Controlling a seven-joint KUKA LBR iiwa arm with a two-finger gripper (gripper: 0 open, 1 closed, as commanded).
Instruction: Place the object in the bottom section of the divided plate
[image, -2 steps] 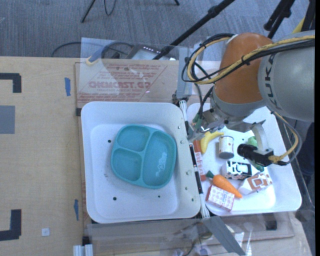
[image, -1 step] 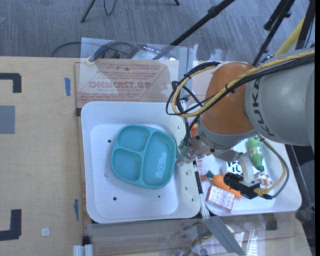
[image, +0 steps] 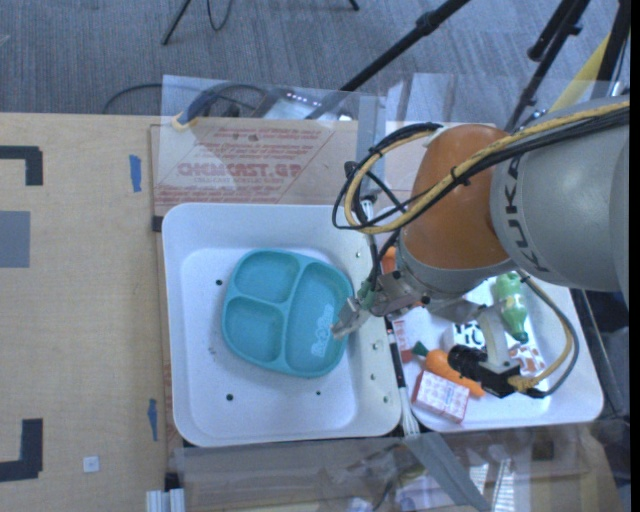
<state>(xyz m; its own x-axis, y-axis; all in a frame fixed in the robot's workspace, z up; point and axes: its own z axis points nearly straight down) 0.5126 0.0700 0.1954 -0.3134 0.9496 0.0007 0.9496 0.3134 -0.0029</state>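
Note:
A teal divided plate (image: 283, 312) lies in the left white bin (image: 190, 300), with two small sections on its left and one long section on its right. My gripper (image: 349, 319) hangs low over the plate's right rim, at the edge of the long section. I see nothing clearly held at its tip. The grey arm with its orange band (image: 455, 200) reaches in from the right and hides much of the right bin (image: 580, 400).
In the right bin lie a green bottle (image: 512, 300), an orange carrot-like piece (image: 450, 362), a red-and-white box (image: 441, 394) and a printed white card (image: 470, 335). The ridge between the bins (image: 385, 380) runs just right of the gripper.

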